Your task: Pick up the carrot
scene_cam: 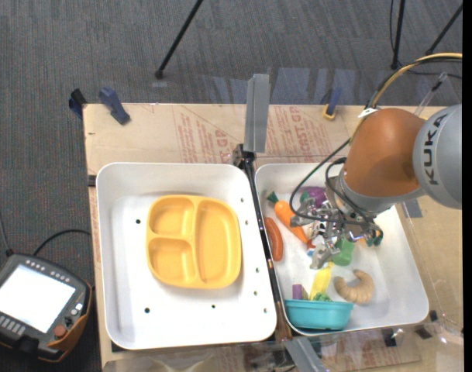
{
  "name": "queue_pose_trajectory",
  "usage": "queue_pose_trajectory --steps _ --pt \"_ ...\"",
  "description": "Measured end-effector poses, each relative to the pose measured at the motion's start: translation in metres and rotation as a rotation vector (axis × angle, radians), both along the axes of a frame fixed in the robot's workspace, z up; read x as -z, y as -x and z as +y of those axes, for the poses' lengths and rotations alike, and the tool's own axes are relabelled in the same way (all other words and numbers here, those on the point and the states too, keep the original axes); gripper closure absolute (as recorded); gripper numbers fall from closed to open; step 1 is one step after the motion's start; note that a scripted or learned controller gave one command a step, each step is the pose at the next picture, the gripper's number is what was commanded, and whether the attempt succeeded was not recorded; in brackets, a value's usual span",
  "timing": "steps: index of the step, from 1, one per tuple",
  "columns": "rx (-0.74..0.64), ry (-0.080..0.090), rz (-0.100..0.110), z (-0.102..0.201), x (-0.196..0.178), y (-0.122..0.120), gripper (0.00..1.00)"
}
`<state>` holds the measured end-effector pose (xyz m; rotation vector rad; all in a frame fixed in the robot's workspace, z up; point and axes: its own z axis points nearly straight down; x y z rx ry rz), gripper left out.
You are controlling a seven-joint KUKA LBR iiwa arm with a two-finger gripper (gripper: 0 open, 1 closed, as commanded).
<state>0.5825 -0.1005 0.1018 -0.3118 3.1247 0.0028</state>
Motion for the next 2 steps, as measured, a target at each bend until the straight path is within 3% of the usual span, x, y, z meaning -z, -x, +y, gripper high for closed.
queue_pose_trajectory --steps 1,2 --pt "0.246 0.0 -0.007 0.0017 0.0127 0.0855 0.0" --pt "0.24 -0.001 -0.001 0.0034 0.004 0.0859 1.0"
